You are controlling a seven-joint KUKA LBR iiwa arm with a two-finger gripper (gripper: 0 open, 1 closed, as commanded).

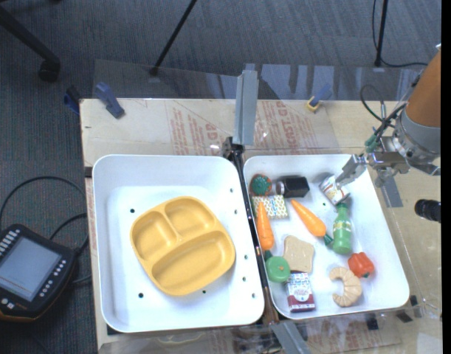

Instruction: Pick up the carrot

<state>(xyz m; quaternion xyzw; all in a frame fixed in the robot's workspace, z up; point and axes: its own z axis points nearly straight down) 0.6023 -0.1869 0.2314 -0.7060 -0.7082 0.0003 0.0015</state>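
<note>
Right now the gripper point(352, 169) hangs over the right bin's point(393, 271) far edge, its fingers spread and empty, just above a small can point(333, 191). The carrot point(308, 217) lies below and left of it, nearer the camera, long axis running diagonally, green top pointing toward the green bottle point(342, 231).

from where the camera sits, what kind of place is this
Probably a robot lab test bench, not a kitchen: toy food such as a carrot lies in a white bin, a teach pendant sits on grey carpet, and tripod legs stand behind.
</note>
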